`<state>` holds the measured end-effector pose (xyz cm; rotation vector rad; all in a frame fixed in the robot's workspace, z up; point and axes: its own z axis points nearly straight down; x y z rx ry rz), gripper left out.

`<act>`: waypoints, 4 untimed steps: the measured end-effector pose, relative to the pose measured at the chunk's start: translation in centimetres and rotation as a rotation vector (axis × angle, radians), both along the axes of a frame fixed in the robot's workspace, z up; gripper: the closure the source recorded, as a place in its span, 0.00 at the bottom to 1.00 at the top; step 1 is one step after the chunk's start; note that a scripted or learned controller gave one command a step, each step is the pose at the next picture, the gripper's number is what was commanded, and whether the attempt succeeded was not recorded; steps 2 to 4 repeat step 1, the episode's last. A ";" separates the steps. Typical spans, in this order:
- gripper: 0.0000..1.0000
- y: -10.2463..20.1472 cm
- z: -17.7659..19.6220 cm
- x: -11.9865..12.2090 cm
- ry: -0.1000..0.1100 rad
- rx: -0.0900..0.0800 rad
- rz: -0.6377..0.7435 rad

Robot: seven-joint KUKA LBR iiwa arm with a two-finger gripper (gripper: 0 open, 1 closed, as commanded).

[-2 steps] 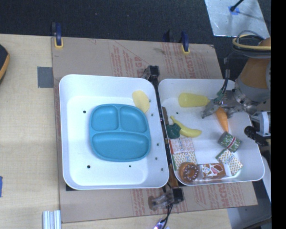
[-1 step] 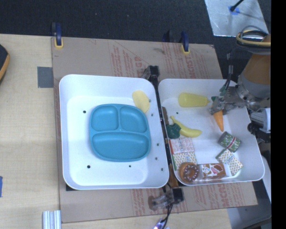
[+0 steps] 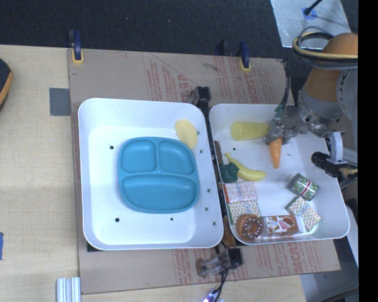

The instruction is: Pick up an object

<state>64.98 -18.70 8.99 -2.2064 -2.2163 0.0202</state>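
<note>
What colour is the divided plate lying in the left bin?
Light blue. The divided plate shows plainly in the camera view, against the white left bin.

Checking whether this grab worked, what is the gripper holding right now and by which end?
The gripper sits at the top end of the toy carrot in the right bin, but whether its fingers actually clamp it cannot be told.

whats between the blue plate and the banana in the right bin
In the camera view, between the blue divided plate and the banana lie bare white floor of the left bin, the two bins' adjoining rims, and a small dark green item.
</note>
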 end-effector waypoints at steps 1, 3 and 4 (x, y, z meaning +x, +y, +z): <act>1.00 7.1 6.0 0.7 -0.020 -0.001 0.005; 1.00 7.1 6.0 0.7 -0.020 -0.001 0.005; 1.00 7.1 6.0 0.7 -0.020 -0.001 0.005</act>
